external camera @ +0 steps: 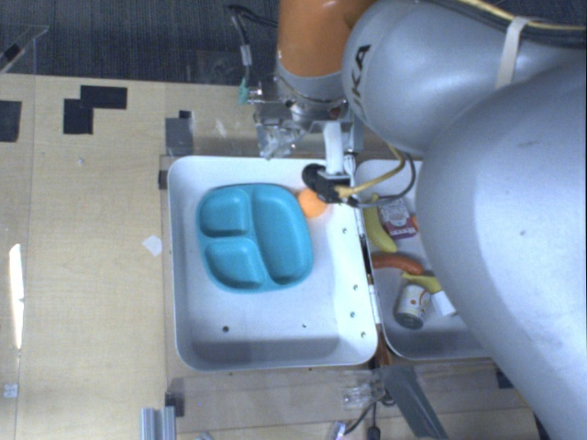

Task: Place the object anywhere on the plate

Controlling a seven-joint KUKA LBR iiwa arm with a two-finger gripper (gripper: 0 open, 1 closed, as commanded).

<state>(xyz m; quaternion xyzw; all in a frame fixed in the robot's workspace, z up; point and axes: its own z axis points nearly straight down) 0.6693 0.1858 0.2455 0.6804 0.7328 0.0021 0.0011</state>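
A blue divided plate (255, 236) lies in the left white bin (275, 346), with three compartments and nothing on it. A small orange ball (313, 205) rests on the bin floor against the plate's far right edge, partly hidden by the robot's wrist hardware. My gripper (275, 141) hangs over the bin's far rim, up and to the left of the ball and beyond the plate. I see nothing held in it.
The right bin (431, 342) holds a yellow banana (379, 233), a small red-and-white packet (396, 214), an orange-red long object (400, 264) and a can (412, 306) on its side. The big grey arm covers most of that bin.
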